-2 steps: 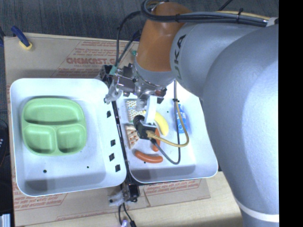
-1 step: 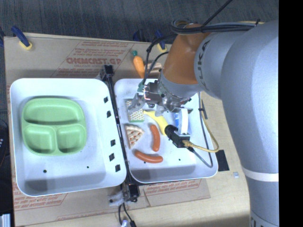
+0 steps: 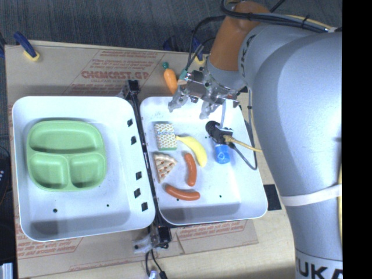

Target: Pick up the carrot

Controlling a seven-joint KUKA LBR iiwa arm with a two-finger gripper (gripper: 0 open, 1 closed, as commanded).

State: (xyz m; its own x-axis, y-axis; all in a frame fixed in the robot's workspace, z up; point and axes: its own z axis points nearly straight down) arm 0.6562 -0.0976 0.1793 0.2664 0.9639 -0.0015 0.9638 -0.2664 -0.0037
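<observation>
The carrot (image 3: 169,80), orange with a small green top, shows just past the back rim of the right bin (image 3: 250,185), near its back left corner. My gripper (image 3: 193,106) hangs over the back of that bin, a little to the right of and in front of the carrot. Its fingers (image 3: 176,102) are spread apart and open, with nothing between them. The carrot is close to the left finger but not between the two.
In the right bin lie a checkered block (image 3: 165,135), a banana (image 3: 195,148), a pizza slice (image 3: 164,166), two sausages (image 3: 190,168) (image 3: 182,193) and a blue item (image 3: 222,154). The left bin (image 3: 23,214) holds a green divided plate (image 3: 65,154).
</observation>
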